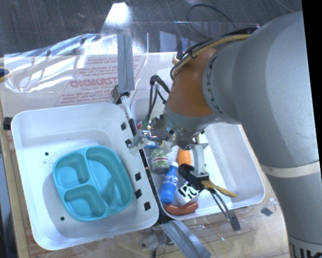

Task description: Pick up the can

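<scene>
Inside left bin [33,169]: blue tray [92,182] (sectioned).

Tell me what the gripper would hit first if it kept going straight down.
Probably the can, which sits right below the gripper in the right bin; depth is hard to judge here.

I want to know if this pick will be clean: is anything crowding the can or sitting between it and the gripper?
Nothing visibly lies between them: the gripper sits directly above the can in the right bin. The can is crowded, though, with a blue bottle right below it and an orange item beside it.
</scene>
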Robot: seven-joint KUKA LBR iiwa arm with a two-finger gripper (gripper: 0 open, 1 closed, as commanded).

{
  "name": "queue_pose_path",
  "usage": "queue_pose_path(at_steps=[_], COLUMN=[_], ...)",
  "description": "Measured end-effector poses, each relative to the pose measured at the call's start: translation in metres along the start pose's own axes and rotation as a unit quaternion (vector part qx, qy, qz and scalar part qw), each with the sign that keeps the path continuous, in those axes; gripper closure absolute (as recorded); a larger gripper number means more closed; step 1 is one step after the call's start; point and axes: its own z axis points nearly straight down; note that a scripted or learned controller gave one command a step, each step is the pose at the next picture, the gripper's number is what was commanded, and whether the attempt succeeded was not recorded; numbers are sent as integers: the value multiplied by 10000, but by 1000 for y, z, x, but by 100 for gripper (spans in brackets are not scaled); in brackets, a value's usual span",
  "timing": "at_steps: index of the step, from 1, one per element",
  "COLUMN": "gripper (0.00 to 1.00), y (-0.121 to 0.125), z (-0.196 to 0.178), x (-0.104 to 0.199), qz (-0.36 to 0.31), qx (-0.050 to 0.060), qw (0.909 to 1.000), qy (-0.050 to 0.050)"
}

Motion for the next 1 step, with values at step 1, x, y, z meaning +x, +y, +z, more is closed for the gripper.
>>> queue_pose_path(at_steps=[1], gripper=[0], y=[-2], z=[17], x=[-7], qz=[-493], qx=[-120], qw=[9987], qy=[95])
